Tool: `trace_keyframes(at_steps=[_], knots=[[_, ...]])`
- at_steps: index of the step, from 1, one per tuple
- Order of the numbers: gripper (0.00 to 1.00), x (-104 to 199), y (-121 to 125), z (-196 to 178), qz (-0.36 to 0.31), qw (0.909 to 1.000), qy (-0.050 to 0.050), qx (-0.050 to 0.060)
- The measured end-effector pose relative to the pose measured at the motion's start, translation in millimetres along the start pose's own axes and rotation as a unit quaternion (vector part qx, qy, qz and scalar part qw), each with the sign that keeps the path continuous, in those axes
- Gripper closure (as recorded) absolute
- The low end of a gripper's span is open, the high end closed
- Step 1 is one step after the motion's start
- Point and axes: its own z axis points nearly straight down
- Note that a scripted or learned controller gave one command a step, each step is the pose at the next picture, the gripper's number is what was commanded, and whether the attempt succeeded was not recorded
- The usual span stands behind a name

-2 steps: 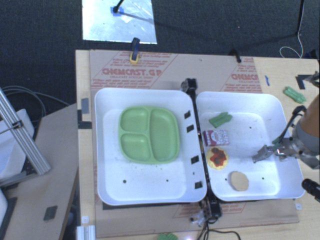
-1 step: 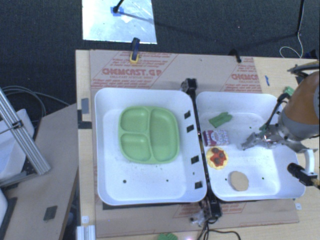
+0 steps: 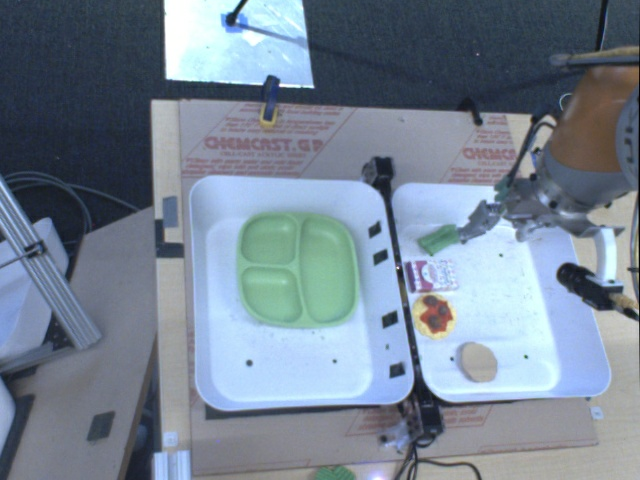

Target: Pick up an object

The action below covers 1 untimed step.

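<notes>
On your table (image 3: 330, 133), start at the left edge: the left white bin (image 3: 215, 368) carries a light green divided plate (image 3: 298, 270) with three compartments, lying flat near the middle of that bin, a little toward its far side. A black divider strip (image 3: 392, 268) runs between the two bins where their rims meet.

Cross it and you reach the right white bin (image 3: 575, 363). Along this bin's left edge you see a row of small things: a green piece (image 3: 438, 238) near the far left part, tilted; below it a small white packet with dark red print (image 3: 432, 274); just beside that, toward the near edge, a round yellow item with red on top (image 3: 434, 315); and nearer the near edge, a tan round piece (image 3: 479, 362), apart from the others.

The claw (image 3: 474, 224) hangs over the far part of the right bin, its tip right at the green piece's right end. You cannot tell how far its fingers are spread, nor whether the green piece sits between them. The grey arm with its orange band (image 3: 590, 118) comes in over the bin's right edge.
</notes>
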Motion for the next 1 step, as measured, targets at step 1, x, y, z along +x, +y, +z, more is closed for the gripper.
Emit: trace_keyframes(at_steps=[1], knots=[[0.0, 7.4, 73.2, 96.1, 0.003, 1.0, 0.0, 0.005]])
